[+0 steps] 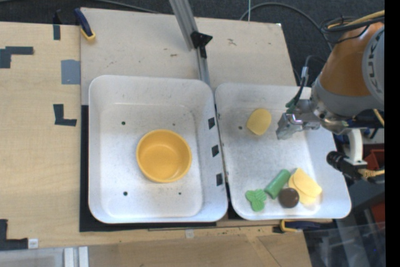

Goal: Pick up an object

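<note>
Two white bins sat side by side on the bench. My gripper hung over the right bin, near its right edge, and whether it was apart or together I could not tell. Just beside it, toward the bin's middle, lay a yellow lump, not touching. Near the front right corner huddled a green block, a green toy, a brown ball and a yellow piece. A yellow bowl stood upright in the middle of the left bin.

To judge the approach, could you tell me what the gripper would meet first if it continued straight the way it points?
Probably the yellow lump, just left of the gripper in the right bin; height is unclear.
</note>
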### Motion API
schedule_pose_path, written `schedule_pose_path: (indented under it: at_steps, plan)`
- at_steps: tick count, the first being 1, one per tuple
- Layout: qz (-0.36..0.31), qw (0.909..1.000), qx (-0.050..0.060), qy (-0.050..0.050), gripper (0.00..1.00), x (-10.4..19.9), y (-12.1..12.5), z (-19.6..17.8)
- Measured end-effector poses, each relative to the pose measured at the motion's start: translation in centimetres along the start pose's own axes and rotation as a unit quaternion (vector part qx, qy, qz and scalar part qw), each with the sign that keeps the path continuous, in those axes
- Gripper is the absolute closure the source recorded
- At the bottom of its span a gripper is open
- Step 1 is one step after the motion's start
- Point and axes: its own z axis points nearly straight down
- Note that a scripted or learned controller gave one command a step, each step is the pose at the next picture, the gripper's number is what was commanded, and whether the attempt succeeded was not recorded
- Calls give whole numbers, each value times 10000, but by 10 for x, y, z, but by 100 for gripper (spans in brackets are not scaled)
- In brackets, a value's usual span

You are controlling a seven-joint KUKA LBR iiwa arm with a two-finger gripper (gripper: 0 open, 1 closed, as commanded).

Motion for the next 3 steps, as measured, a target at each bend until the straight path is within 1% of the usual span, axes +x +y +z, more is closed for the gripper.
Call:
schedule_pose_path:
  at_steps: [1, 2, 3]
  plan:
    - [1, 10000, -12, -5, 100, -6, 3, -62]
    - [0, 10000, 24, 1, 100, -6, 3, -60]
    - [-23, 10000, 27, 10, 100, 45, 27, -48]
